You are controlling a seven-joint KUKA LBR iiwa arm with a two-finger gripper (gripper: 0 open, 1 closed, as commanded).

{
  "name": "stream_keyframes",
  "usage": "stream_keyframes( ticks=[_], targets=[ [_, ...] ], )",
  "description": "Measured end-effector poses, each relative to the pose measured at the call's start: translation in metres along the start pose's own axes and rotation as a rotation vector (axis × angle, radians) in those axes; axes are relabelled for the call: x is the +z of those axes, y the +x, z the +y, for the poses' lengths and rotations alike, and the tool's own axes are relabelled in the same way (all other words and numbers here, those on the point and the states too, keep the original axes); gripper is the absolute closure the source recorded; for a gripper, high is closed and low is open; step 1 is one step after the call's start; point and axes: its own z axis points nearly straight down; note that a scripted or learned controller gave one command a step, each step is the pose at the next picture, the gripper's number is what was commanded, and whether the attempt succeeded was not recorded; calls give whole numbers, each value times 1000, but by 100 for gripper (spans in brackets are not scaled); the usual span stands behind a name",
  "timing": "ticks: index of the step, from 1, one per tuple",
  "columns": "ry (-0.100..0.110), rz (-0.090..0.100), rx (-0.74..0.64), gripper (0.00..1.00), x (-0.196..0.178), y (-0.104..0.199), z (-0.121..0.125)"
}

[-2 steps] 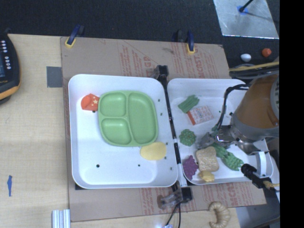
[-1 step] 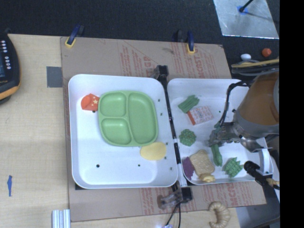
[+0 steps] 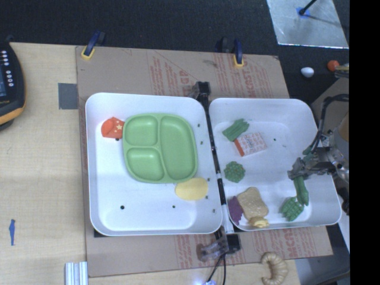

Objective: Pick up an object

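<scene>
You had the grey two-finger gripper [image 3: 309, 170] at the right side of the right-hand shallow white bin [image 3: 273, 107], low over its floor and just above the long dark-green vegetable-shaped toy [image 3: 301, 192]. Whether the jaws were parted or clenched could not be told; the linkage blurred into the wrist, and nothing showed between the tips.

The likeliest target, by my reading, was that long green toy, which lay close to the bin's right wall and touched or nearly touched the small dark-green leafy toy [image 3: 290, 209] below it. That crowding was your main risk: a descent there could have caught both pieces, or nudged the long one against the wall so it slipped out sideways. The wall itself could have blocked one side of the gripper.

The rest sat well apart: the round green broccoli-like toy [image 3: 234, 171], the tan bread-shaped toy [image 3: 253, 202] on a purple piece [image 3: 235, 208], the green bean-like toy [image 3: 236, 129] beside a white and red packet [image 3: 253, 143]. In the left bin [image 3: 98, 159] lay a light-green divided plate [image 3: 160, 147], a red toy [image 3: 111, 127] and a yellow lemon-shaped toy [image 3: 191, 189], none at risk.
</scene>
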Motion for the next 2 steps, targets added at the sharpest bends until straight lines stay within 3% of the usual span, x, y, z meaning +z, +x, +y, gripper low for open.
stream_keyframes(
  ticks=[1, 2],
  targets=[
    [2, 5, -10, 100, -21, 42, 42],
    [-5, 7, -17, 100, -105, 144, 82]
  ],
)
